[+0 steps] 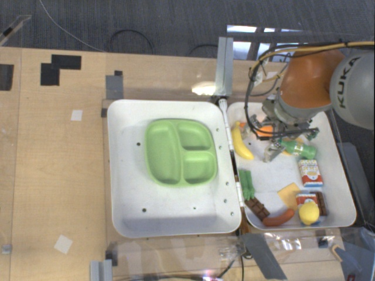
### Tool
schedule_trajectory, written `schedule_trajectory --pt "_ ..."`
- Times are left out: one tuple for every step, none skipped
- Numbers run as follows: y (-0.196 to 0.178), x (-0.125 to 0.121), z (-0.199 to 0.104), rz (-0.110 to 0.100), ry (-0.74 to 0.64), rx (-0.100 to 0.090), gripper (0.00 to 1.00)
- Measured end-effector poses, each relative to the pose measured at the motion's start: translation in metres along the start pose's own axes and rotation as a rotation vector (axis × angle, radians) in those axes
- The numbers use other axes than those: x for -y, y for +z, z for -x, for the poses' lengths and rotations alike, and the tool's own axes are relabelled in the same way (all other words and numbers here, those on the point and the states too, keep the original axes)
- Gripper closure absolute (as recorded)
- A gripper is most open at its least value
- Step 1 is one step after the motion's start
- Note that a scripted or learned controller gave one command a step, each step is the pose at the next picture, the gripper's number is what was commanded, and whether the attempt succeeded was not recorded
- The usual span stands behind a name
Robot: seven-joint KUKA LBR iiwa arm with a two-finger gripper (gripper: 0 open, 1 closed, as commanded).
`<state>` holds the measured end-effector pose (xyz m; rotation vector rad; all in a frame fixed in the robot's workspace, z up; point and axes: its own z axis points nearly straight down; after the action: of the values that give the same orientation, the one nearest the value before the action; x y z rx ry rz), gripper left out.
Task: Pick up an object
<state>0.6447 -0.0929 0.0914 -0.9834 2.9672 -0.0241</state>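
Note:
My gripper [276, 146] hangs low over the upper part of the right bin [343, 180], under the orange wrist band. Right beside it lie a green bottle [300, 150] and an orange carrot-like piece [263, 130], partly hidden by the wrist. A yellow banana [241, 144] lies just left of the gripper, along the bin's left wall. Nothing can be seen held by the gripper.
Lower in the right bin lie a green pod [246, 184], a chocolate bar [256, 206], a sausage [279, 217], a lemon [309, 213], a cheese wedge [288, 193] and a small carton [309, 173]. The left bin [126, 204] holds a green divided plate [179, 152].

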Motion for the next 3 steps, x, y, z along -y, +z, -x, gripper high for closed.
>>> schedule_trajectory --pt "-0.035 0.061 -0.03 0.008 -0.087 0.001 0.0" --pt "0.001 0.029 -0.121 0.013 -0.074 0.001 0.0" --pt "0.0 -0.014 -0.062 0.01 -0.075 0.006 0.0"
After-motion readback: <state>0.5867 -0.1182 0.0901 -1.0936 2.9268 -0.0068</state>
